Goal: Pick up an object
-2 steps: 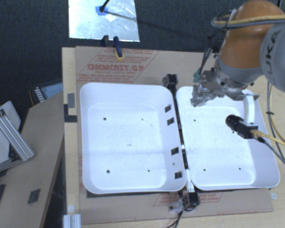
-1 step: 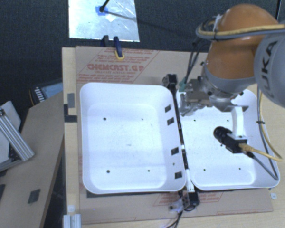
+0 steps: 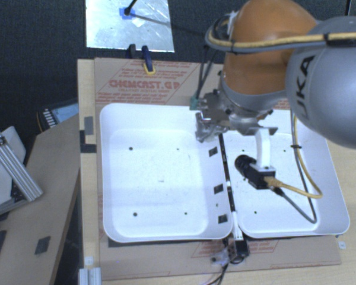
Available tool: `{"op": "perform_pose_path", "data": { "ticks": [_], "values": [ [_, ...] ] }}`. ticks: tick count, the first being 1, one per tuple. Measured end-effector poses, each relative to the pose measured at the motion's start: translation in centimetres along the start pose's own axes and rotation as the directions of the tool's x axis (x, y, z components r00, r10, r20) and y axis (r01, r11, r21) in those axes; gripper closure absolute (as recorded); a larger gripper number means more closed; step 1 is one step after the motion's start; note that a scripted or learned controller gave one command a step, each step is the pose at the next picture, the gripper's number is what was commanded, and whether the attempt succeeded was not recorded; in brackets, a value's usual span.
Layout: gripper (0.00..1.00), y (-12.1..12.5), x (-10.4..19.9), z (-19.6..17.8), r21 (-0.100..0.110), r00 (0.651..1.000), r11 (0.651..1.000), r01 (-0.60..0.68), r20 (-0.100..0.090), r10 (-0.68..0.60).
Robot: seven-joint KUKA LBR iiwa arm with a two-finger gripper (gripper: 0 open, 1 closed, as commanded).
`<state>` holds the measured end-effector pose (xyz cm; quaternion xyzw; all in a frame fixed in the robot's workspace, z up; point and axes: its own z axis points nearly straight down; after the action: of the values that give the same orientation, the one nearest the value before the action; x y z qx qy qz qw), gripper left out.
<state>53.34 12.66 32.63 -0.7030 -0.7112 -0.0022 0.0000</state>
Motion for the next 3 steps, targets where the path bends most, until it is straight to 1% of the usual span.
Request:
{"op": "perform_pose_path", "data": {
  "ticks": [1, 2, 3],
  "values": [
    [1.00, -4.8, -5.0, -6.8, -0.003, 1.000, 1.000, -0.013, 0.002, 0.013],
    [1.00, -2.4, 0.0, -9.4, -0.004, 1.000, 1.000, -0.004, 0.001, 0.004],
    [1.00, -4.4, 2.2, 1.4, 0.011, 1.000, 1.000, -0.005, 0.005, 0.005]
  ]
}}
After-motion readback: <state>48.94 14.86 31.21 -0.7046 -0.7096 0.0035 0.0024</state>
